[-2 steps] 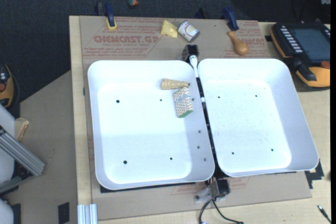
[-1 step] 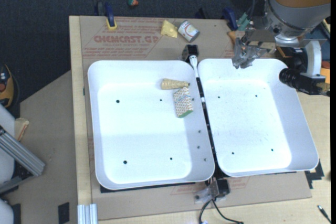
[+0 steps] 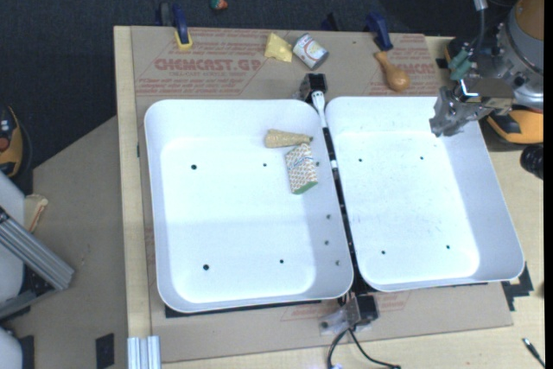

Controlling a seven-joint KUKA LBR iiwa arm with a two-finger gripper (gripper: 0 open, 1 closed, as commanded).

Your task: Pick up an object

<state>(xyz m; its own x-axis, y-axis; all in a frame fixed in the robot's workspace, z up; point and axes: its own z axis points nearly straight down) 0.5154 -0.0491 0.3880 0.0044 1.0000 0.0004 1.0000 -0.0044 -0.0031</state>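
Tan and paper-wrapped, the two candidates lie together in the left shallow white bin, close to its far right corner: a tan, cone-like wrapped piece with its long axis running along the bin's far edge, and just nearer the camera, touching or almost touching it, a small crumpled packet with a green-and-white pattern, its long axis running roughly front to back. Both sit near the black divider where the two bins meet. The pincer hangs over the far right corner of the right white bin, so the objects lie well apart from it, across the whole width of that bin, toward the left. I cannot tell how the pincer is set.
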